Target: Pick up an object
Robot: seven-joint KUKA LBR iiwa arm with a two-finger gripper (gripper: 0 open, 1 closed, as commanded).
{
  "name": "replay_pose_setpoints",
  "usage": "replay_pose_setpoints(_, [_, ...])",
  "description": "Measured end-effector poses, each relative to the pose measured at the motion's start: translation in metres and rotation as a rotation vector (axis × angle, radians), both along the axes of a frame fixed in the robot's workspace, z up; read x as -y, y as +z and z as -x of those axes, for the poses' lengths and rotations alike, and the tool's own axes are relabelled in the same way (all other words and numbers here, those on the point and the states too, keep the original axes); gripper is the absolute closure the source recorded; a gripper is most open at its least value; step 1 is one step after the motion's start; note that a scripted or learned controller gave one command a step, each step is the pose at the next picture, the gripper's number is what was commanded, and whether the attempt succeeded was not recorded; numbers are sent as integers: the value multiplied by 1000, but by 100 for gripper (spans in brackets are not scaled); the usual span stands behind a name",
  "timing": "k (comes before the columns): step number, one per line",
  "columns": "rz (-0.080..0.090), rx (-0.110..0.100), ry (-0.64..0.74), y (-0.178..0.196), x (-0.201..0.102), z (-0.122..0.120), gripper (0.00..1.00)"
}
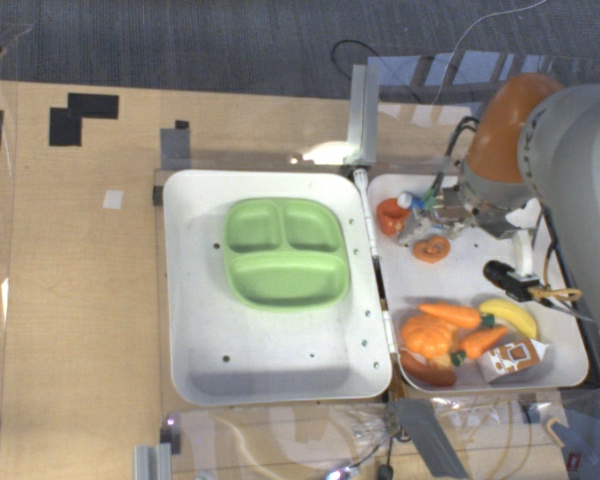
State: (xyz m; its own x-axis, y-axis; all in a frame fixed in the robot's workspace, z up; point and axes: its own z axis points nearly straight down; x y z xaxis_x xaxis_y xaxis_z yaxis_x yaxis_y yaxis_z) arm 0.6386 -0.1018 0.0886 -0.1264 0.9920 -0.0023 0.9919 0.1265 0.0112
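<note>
Tool [427, 215]: low in right bin [555, 363], far end; grip state cannot tell.
Nearby: red piece [389, 216], orange ring [431, 249].
Near end: carrots [450, 315], banana [511, 316], carton [511, 359].
Left bin [195, 368]: green divided plate [284, 251].

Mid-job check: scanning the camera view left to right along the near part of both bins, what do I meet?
Green divided plate → orange bell pepper → carrot → banana → small carton.

small orange ring-shaped toy [431, 249], lying flat, right bin's upper part
</note>
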Motion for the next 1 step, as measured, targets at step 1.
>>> replay_pose_setpoints(1, [0, 1, -25, 1, 0, 17, 0])
